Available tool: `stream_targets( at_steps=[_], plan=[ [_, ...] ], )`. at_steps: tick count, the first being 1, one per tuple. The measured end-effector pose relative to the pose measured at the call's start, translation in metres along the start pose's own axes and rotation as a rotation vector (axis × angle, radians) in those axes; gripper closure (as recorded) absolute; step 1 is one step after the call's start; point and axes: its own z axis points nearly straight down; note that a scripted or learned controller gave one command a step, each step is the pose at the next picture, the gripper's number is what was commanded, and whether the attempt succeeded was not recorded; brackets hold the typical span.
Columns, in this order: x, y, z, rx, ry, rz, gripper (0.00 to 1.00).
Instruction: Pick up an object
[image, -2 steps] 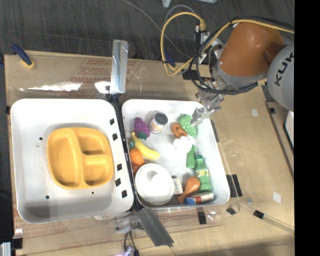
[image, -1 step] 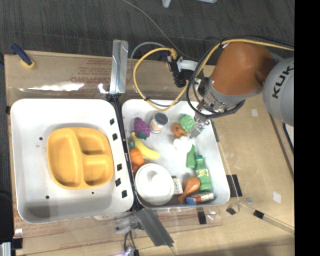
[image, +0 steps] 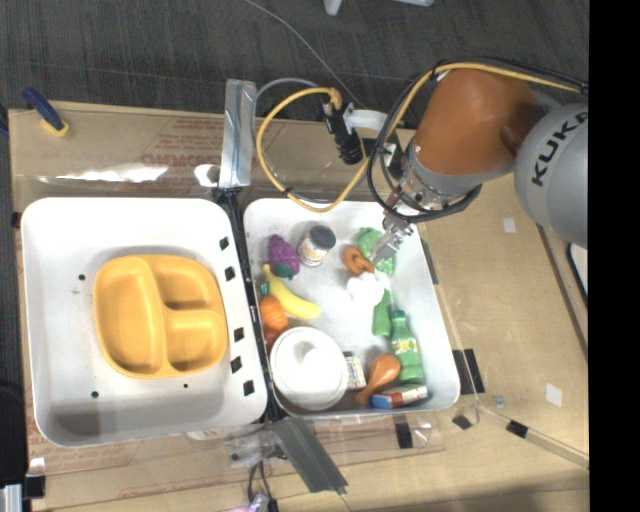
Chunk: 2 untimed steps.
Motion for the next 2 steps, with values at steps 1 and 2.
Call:
stream_targets(
  at_steps=[1, 2],
  plan=[
    [-0.006, -0.004, 0.013, -0.005, -0.005, 0.041, 1.00],
    [0.004, -0.004, -0.115, 0.002, 0.006, 0.365, 1.00]
  ],
)
